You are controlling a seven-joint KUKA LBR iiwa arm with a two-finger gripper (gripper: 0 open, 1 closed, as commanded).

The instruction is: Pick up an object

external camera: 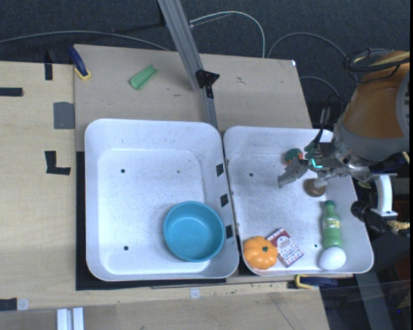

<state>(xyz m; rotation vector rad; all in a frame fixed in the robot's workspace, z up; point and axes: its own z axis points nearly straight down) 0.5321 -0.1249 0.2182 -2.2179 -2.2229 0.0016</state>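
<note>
My gripper [291, 167] hangs over the upper middle of the right bin [261, 143], reaching in from the right. Its fingers [287, 178] stand apart, open, with nothing visible between them. A small brown round thing [315, 188] lies just right of and below the gripper, partly under the wrist. Lower in the same bin lie a green bottle [331, 224], a white egg-shaped ball [332, 258], a red and white packet [285, 246] and an orange pumpkin-like toy [261, 252]. A blue bowl [193, 230] sits in the left bin [124, 143] at its lower right.
A grey pole [182, 33] slants across the bench behind the bins. A green block [142, 77] lies on the bench behind the left bin. The wall where the two bins meet [224, 184] is left of the gripper.
</note>
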